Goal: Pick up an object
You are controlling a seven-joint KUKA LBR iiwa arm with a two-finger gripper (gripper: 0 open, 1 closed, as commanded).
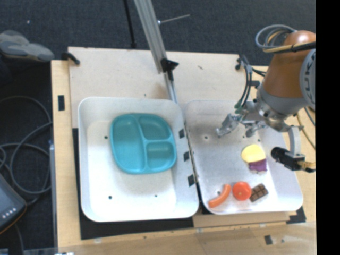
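Objects for picking sit low in the right bin (212, 116): yellow piece (253, 153) stacked on purple block (258, 166), tomato (241, 190), carrot (220, 195), brown chunk (259, 192). We see the claw (227, 125) above them over bare floor, carrying nothing; open or closed, we cannot tell. Risks: closing on nothing, toppling the stack, nudging crowded neighbours. Teal tray (143, 142) lies in the left bin.

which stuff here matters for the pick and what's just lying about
For the job:
gripper, over the right bin
yellow piece touching purple piece
orange carrot-like piece
red-orange round piece
brown block

Lying about:
teal divided tray in the left bin
metal post
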